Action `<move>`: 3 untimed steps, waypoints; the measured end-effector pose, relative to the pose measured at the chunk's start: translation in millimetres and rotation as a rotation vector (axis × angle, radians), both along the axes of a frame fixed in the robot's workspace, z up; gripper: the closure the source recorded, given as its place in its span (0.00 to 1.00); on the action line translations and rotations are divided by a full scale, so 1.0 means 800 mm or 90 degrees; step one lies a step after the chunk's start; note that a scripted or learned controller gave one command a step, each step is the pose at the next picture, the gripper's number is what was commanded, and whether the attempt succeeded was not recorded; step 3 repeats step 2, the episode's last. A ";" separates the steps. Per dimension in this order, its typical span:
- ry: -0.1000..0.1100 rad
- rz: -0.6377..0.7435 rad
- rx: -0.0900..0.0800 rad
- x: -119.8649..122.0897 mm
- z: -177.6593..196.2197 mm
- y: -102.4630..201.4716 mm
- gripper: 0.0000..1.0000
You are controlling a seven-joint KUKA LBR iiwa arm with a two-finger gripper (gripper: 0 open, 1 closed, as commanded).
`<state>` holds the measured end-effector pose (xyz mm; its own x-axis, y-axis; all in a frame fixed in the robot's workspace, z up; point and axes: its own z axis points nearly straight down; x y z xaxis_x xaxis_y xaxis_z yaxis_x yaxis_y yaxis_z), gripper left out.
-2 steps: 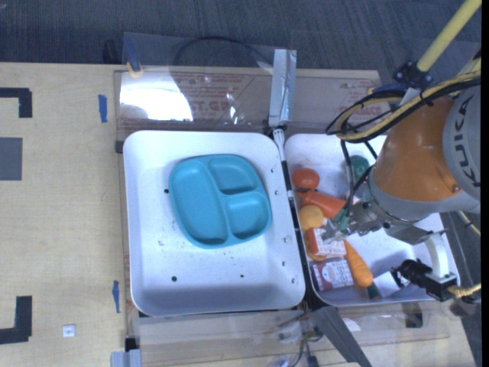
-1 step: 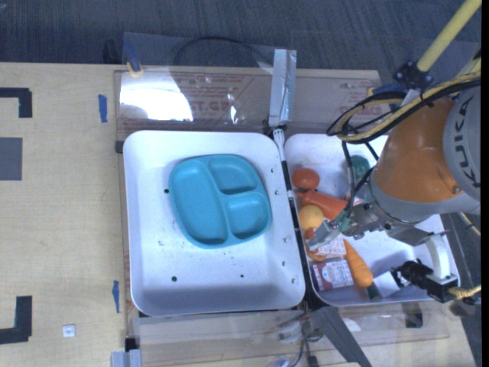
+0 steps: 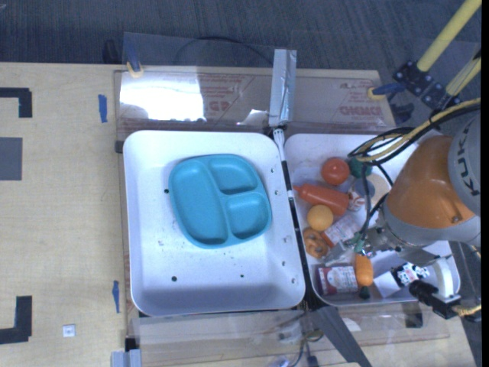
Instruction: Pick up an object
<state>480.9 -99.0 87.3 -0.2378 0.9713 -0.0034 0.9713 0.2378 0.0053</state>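
Observation:
My gripper (image 3: 365, 260) hangs low over the front of the right bin (image 3: 299, 145), below the arm's orange band. A small orange piece (image 3: 364, 271) sits right at its tip; whether it is held is unclear. Just left of it lies a dark red packet (image 3: 335, 279). Further back in the same bin are a red tomato (image 3: 335, 170), a red sausage (image 3: 324, 196), a yellow-orange ball (image 3: 320, 217) and an orange ring-shaped piece (image 3: 314, 242). The arm hides the right part of this bin.
The left bin (image 3: 145, 228) holds a blue divided plate (image 3: 219, 199). A black-and-white object (image 3: 416, 274) lies at the right bin's front right. Cables (image 3: 397, 140) loop above the arm. Wooden bench surface stretches to the left.

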 end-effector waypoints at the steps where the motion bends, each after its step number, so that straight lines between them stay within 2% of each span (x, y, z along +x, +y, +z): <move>1: -0.004 -0.001 -0.001 0.002 0.014 0.000 1.00; 2: 0.000 -0.024 0.002 0.001 0.152 0.075 1.00; 3: 0.000 -0.024 0.002 0.001 0.152 0.075 1.00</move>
